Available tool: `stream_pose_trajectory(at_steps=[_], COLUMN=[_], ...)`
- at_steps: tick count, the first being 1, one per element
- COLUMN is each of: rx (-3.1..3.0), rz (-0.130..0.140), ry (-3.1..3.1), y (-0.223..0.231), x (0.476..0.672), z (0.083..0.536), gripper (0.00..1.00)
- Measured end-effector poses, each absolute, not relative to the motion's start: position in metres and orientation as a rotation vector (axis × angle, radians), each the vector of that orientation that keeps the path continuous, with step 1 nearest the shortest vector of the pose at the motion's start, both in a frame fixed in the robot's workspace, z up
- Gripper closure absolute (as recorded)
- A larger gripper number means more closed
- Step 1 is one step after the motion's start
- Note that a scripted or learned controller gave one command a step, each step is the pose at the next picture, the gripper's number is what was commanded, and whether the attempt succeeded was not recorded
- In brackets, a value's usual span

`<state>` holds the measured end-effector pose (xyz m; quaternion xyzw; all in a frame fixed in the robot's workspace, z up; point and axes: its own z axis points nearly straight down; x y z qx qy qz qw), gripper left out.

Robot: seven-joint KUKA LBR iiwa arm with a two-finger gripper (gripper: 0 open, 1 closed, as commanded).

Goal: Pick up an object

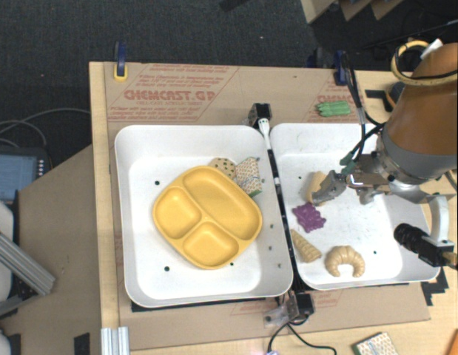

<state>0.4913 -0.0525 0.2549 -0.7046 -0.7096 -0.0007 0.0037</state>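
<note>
Reaching in from the right, the grey arm with its orange band (428, 109) has its claw (326, 189) low in the right bin (384, 143), right at a small tan, bread-like piece (314, 184). The dark fingers sit against that piece, but the view is too small and slanted to tell whether they are spread or clenched, or whether the piece lies between them.

That tan piece looks like the likely target. It appears to be a light toy food item, probably stiff plastic or foam, smooth enough to slip if pinched near an edge; a grip across its narrow middle seems safest.

Other candidates lie in the same bin: a purple, lumpy bunch (308, 217) just below the claw, a ridged tan cone (305, 247) near the left wall, and a croissant (345, 260) near the front edge. All look light; the croissant's curved body would best be taken across its thick centre.

In the left bin (132, 213) a yellow divided plate (206, 217) lies flat, broad and hard to pinch, with two patterned bits (236, 170) tucked behind it.

The brown sheet (177, 87) covering the worktop carries red print reading roughly "CHEMCAST", repeated and partly cut off. A green object (333, 109) rests on it behind the right bin.
</note>
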Motion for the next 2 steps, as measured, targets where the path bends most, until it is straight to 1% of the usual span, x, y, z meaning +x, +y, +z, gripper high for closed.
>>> stream_pose_trajectory(at_steps=[1, 2], rx=[-2.221, -2.208], rz=[0.009, 0.001], ry=[-2.213, -2.224], y=[-0.091, -0.012], x=[0.484, 0.478], z=[0.198, 0.183], gripper=[0.0, 0.0])
